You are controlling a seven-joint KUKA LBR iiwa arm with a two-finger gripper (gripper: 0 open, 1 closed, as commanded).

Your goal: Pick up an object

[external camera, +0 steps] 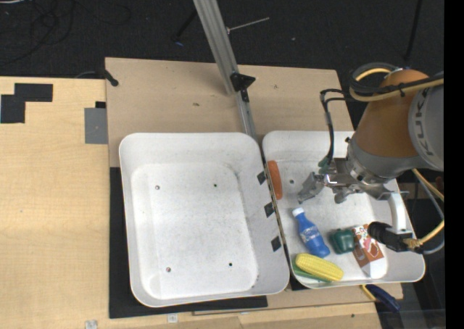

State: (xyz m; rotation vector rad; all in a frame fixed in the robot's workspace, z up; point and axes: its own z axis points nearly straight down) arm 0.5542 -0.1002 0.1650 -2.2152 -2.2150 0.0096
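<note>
The right bin (290, 148) holds several objects: an orange carrot-like piece (275, 178) along its left wall, a blue bottle (309, 232), a yellow corn cob (317, 267) at the front, a green object (342, 240) and a red and white carton (368, 250). My gripper (323, 185) hangs over the middle of this bin, above and behind the blue bottle, with its fingers spread apart and nothing between them. The orange-banded wrist (388, 132) covers the bin's right rear part.
The left bin (192, 219) lies beside the right one, parted by a wall with black clips (269, 209). A slanted aluminium rail (217, 38) rises behind the bins. Cables (428, 237) run along the right bin's right edge.
</note>
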